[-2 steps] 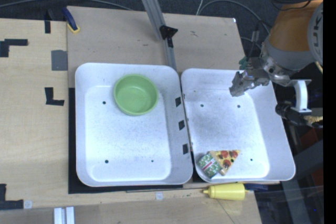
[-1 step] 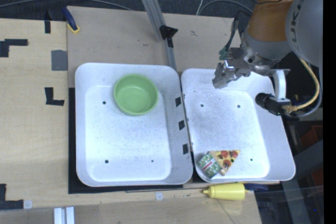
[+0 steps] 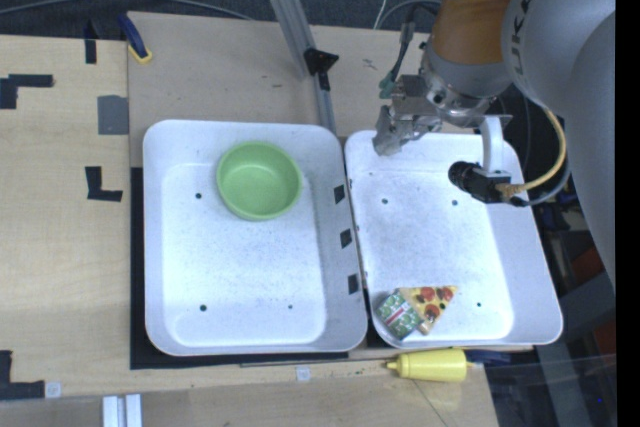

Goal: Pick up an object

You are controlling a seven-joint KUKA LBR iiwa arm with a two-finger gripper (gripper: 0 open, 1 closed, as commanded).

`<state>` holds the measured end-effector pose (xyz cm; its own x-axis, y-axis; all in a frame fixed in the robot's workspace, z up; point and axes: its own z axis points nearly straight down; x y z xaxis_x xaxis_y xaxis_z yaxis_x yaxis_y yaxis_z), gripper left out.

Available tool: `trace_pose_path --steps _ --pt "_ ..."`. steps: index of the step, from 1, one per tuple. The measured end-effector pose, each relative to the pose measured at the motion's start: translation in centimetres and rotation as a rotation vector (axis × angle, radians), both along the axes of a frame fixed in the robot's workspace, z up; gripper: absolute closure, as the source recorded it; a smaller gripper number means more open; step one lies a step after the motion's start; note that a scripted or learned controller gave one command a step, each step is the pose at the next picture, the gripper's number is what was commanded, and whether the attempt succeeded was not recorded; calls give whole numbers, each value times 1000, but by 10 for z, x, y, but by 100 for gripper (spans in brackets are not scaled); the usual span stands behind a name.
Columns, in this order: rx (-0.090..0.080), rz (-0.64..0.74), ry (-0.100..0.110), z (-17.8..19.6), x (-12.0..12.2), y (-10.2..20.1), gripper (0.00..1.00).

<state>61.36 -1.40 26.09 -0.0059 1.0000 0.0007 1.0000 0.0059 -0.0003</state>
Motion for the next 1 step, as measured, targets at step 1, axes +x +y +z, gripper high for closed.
trace_pose_path --steps 1 --pt "0 0 0 -4 20 43 100"
